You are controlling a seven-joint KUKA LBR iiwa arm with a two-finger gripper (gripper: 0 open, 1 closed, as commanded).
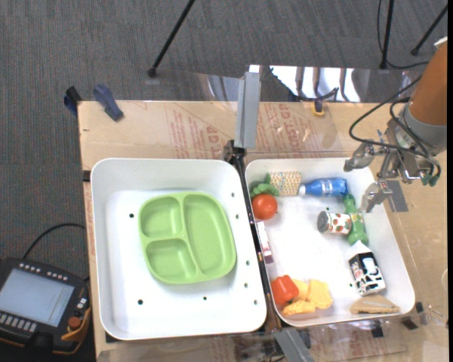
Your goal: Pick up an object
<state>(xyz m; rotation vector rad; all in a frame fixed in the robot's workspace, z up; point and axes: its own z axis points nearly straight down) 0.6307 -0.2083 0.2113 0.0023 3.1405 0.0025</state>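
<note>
The arm comes in from the right, wrist bent down over the right bin's far right rim, orange band just visible at the edge. Its hand hangs above that rim with the two fingers spread apart, nothing between them. Just below it in the bin lie a blue bottle on its side, a small printed can tipped over, and a black-and-white carton nearer the front. A tomato sits by the left wall. The left bin holds a green divided plate.
</note>
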